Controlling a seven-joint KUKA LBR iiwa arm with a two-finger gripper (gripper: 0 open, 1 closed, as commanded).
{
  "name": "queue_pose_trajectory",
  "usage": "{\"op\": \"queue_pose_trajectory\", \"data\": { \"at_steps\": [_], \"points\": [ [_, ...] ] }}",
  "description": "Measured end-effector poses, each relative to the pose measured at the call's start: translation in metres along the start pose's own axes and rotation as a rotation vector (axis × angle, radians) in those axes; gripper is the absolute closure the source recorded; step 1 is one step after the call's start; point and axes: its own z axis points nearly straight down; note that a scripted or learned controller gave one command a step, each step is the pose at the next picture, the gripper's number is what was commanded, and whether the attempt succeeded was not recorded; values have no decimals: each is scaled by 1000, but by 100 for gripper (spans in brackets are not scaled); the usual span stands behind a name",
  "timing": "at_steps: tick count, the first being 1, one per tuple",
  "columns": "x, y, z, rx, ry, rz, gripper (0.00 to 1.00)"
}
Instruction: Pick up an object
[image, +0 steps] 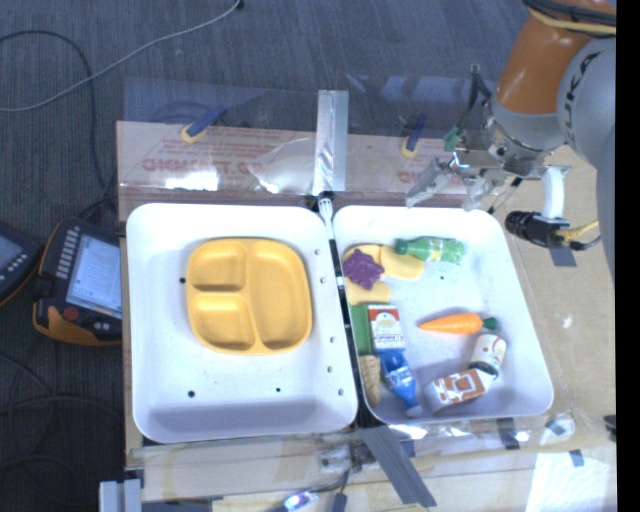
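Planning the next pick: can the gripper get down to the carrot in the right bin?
Probably yes. The carrot lies apart from its neighbours with nothing over it, and the gripper hangs above the right bin's far rim.

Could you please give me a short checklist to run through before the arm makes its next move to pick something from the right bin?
1. Tool position: above the far rim of the right bin, not over any object. Not ok yet.
2. Tool holding anything: nothing seen in it. Ok.
3. Finger opening: cannot tell.
4. Isolated target: the carrot lies alone on bare bin floor. Ok.
5. Crowding: the purple grapes, green bottle and yellow piece sit close together, harder to grasp. Not ok.
6. Left bin contents: just the yellow divided plate, away from the arm. Ok.
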Motion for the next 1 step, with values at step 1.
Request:
{"op": "queue_pose_trajectory", "data": {
  "at_steps": [1],
  "points": [
    [28,2,16,1,-4,-131,0]
  ]
}}
